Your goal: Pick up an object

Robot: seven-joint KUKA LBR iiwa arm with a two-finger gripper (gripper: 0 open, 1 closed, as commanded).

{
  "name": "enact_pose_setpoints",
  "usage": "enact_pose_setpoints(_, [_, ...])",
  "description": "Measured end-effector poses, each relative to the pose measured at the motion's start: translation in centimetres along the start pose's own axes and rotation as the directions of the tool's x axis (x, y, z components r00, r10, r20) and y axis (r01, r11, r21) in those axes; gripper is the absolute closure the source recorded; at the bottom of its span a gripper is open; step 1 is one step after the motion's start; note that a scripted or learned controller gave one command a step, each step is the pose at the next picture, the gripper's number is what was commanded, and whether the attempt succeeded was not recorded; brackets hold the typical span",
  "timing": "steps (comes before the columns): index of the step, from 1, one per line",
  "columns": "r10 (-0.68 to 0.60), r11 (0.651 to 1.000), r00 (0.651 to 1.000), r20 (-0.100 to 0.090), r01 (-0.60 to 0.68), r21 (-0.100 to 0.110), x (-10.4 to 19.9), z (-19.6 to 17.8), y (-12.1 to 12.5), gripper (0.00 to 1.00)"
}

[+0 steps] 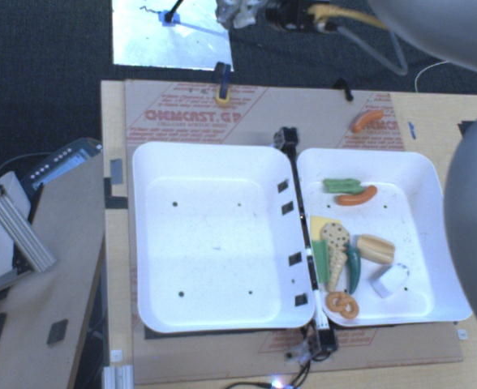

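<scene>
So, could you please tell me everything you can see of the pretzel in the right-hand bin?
The pretzel is a small, orange-brown twisted loop with holes through it, glossy like a plastic toy. It lies flat on the floor of the right bin, in the near left corner by the divider. The tip of the green pepper ends just above it; whether they touch is unclear.

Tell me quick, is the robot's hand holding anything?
Hand: up above the bench, away from both white bins; nothing visible in it, open or closed cannot be told.
</scene>
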State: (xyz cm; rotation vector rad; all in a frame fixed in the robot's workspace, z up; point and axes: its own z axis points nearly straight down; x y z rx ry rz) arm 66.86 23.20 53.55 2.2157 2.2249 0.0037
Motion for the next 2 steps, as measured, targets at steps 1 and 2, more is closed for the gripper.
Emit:
enact_pose_setpoints(1, [0.0, 1.0, 1.0, 0.0, 0.0, 0.0, 0.12, -0.01, -0.01, 1.0])
enact_pose_setpoints(2, [-0.001, 1.0, 1.0, 0.001, 0.001, 0.0, 0.2, 0.01, -0.04, 1.0])
